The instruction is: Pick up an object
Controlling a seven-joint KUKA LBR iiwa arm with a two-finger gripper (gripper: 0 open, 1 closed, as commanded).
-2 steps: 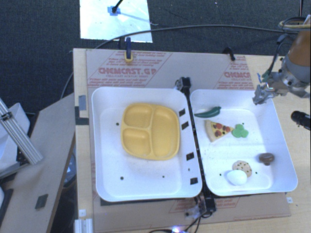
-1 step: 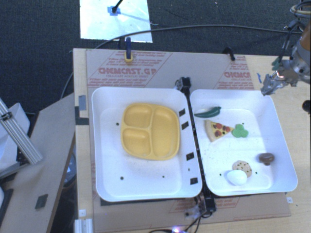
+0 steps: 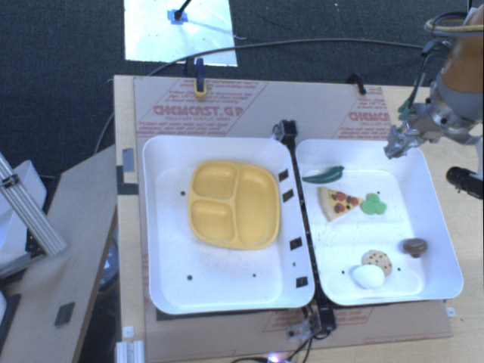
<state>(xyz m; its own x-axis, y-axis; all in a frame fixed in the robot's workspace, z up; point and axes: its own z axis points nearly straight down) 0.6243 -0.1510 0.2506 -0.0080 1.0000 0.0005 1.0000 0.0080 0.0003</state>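
The right bin [image 3: 423, 203] holds several toy foods: a green pepper [image 3: 324, 175], a pizza slice [image 3: 338, 202], a green broccoli piece [image 3: 373, 205], a brown lump [image 3: 414, 246], a cookie [image 3: 376, 260] and a white egg [image 3: 369, 277]. My gripper [image 3: 398, 144] hangs over the bin's far right corner, above and to the right of the pepper and pizza. Nothing shows between its fingers.
A yellow divided plate [image 3: 233, 204] lies in the left bin [image 3: 170, 278]. A black divider [image 3: 299, 218] runs between the bins. Cardboard [image 3: 227, 104] lies under both. A cable [image 3: 318, 45] arcs behind the bench, and a grey rail [image 3: 30, 214] sits at the left.
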